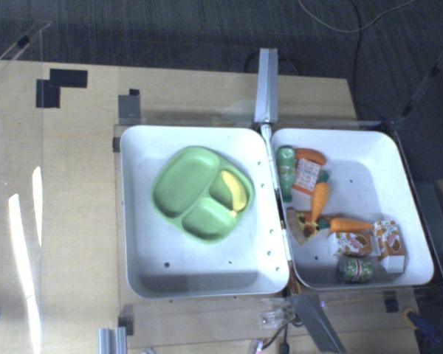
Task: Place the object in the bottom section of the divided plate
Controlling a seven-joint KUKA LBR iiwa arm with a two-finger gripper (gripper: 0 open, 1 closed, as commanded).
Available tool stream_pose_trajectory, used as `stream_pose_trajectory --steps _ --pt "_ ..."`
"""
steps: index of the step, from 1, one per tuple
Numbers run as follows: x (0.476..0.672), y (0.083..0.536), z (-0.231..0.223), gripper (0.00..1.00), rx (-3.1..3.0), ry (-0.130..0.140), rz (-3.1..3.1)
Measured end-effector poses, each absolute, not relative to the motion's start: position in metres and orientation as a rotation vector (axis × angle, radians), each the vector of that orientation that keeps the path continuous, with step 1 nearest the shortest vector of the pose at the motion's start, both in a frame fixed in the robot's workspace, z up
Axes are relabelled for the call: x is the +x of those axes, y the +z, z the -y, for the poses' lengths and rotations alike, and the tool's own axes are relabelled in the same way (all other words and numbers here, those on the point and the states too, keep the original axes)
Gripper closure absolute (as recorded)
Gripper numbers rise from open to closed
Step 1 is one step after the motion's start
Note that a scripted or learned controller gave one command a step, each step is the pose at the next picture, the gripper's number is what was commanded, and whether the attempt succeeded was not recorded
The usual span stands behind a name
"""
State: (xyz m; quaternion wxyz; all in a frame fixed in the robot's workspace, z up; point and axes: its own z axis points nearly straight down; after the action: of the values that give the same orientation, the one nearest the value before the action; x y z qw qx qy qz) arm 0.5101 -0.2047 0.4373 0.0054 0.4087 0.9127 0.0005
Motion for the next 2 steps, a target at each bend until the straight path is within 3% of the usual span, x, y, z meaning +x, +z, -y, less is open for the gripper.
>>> stream_pose_trajectory --steps 1,2 --pt "0.525 0.402 0.205 1.0 1.273 0.001 -2.861" --pt "0.602 0.438 0.204 1.0 1.091 0.002 -2.934"
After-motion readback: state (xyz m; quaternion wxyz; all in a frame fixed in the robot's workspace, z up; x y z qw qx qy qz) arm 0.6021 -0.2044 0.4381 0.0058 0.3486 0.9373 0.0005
